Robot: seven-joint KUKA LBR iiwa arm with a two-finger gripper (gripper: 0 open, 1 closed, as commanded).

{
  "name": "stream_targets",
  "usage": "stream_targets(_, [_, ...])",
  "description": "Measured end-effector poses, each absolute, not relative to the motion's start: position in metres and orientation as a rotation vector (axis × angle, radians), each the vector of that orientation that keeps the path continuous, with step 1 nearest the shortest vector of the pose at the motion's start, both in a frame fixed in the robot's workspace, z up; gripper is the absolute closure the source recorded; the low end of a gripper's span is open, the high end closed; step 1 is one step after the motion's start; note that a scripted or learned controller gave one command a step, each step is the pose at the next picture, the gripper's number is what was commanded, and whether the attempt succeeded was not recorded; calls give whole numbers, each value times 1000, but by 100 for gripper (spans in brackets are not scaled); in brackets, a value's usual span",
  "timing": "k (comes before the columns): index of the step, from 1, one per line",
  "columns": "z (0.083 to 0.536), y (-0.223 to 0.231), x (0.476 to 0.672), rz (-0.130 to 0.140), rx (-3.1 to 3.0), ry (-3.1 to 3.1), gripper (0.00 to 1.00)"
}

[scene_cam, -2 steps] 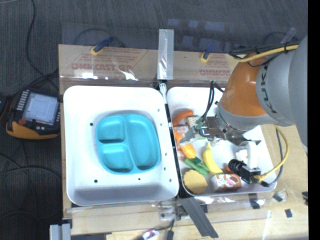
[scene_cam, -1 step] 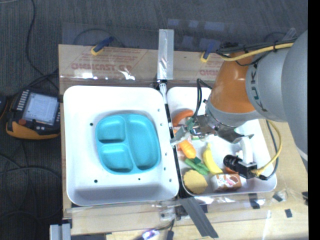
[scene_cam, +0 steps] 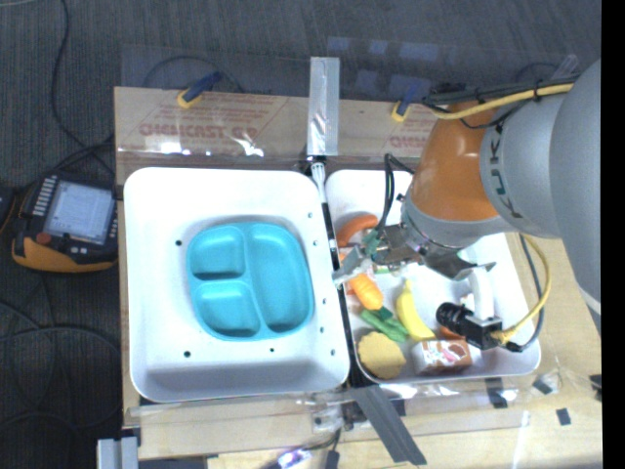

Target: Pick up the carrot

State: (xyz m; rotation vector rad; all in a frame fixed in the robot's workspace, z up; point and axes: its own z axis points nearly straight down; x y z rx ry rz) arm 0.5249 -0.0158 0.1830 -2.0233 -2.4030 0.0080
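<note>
We see the carrot (scene_cam: 363,287) in the bin (scene_cam: 518,355) on the view's right, near that bin's left wall and about midway along it; it is a short orange piece, with its green top (scene_cam: 385,323) running down toward the lower edge of the view. The gripper (scene_cam: 375,251) hangs just above the carrot in the picture, very close to it; we cannot tell how far it is open, nor whether it touches the carrot - its tip is dark and blurred against the bin.

Around the carrot lie other pieces of food; a banana (scene_cam: 414,313) sits just to its right, slanting, beside the green top; below them rests a round yellow lump (scene_cam: 381,355), and next to that a small packet with a red label (scene_cam: 444,356). Above the gripper, toward the bin's far corner, a red-orange round thing (scene_cam: 354,228) shows partly.

The arm (scene_cam: 547,164) comes in from the right - its orange band (scene_cam: 454,179) sits over the middle of this bin.

The other bin (scene_cam: 156,193) stands touching the first along the centre line; in it lies a blue divided plate (scene_cam: 249,277) with three compartments. Both bins rest on a surface covered by a brown cardboard sheet (scene_cam: 225,123), held by two yellow clamps (scene_cam: 198,88) at its far edge. Well apart, on the dark carpet (scene_cam: 59,66) at the view's left, lies a handheld control unit (scene_cam: 66,223) with a screen.
</note>
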Motion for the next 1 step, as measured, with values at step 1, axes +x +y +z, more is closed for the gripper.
stream_targets(1, [191, -15, 525, 11, -2020, -2402, 100])
